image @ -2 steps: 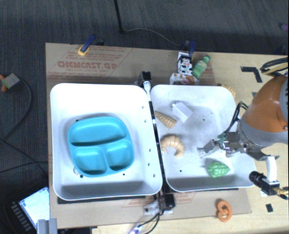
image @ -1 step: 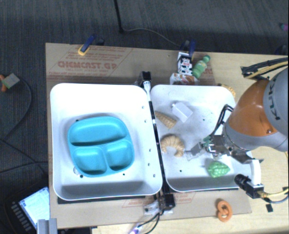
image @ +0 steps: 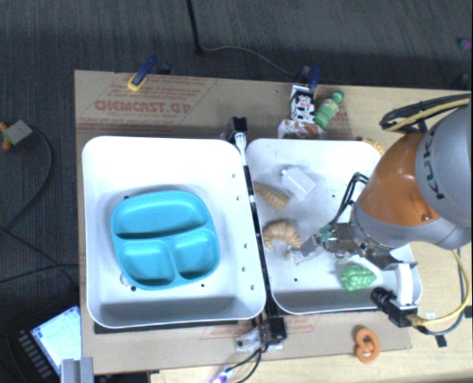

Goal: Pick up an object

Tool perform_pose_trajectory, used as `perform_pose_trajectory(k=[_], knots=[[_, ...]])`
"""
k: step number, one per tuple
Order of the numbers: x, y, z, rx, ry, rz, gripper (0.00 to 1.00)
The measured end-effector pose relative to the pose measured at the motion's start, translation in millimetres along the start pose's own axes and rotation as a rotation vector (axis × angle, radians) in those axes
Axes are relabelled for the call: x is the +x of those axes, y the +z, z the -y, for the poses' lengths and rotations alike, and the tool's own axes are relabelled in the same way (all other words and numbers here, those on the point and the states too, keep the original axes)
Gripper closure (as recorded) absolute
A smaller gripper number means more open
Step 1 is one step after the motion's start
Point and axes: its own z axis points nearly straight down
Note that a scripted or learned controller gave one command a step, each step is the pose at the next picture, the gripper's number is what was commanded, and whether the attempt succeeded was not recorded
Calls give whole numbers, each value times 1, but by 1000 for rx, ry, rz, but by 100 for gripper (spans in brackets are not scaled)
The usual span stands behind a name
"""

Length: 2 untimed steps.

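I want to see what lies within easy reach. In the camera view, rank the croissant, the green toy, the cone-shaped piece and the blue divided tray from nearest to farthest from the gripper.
From the gripper:
1. Croissant, just to its left in the right bin.
2. Green toy, below and to its right; almost as near.
3. Cone-shaped piece, up-left near the divider.
4. Blue divided tray, in the left bin.

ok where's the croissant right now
The croissant lies in the right bin, near its left wall, just left of the gripper and below a ridged tan pastry.
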Motion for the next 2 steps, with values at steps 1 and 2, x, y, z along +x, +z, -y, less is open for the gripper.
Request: perform_pose_trajectory(k=[1,2], knots=[[15,3,0,0,0,0,0],[16,24,-1,-3,2,2,0]])
